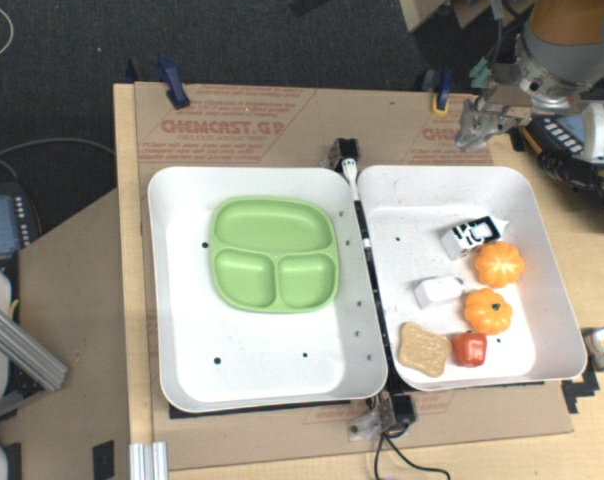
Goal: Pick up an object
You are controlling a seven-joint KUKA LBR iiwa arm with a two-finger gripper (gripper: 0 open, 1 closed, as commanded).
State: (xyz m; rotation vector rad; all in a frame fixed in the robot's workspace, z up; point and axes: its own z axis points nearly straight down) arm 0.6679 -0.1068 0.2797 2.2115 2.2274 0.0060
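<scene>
The right bin (pixel 412 190) holds two orange pumpkins (pixel 498 264) (pixel 488 310), a small red object (pixel 469 349), a tan biscuit-like slab (pixel 423 349), a white block (pixel 438 291) and a white-and-black item (pixel 472 235). My gripper (pixel 474 128) hangs above the bench behind the right bin's far edge, at the upper right, well away from all these objects. Nothing shows between its fingers.
The left bin (pixel 182 328) carries a green three-compartment plate (pixel 275 254). A black divider bar (pixel 362 238) runs between the bins. Blue clamps (pixel 172 82) (pixel 441 101) sit on the cardboard base's far edge. Cables and gear lie at the far right.
</scene>
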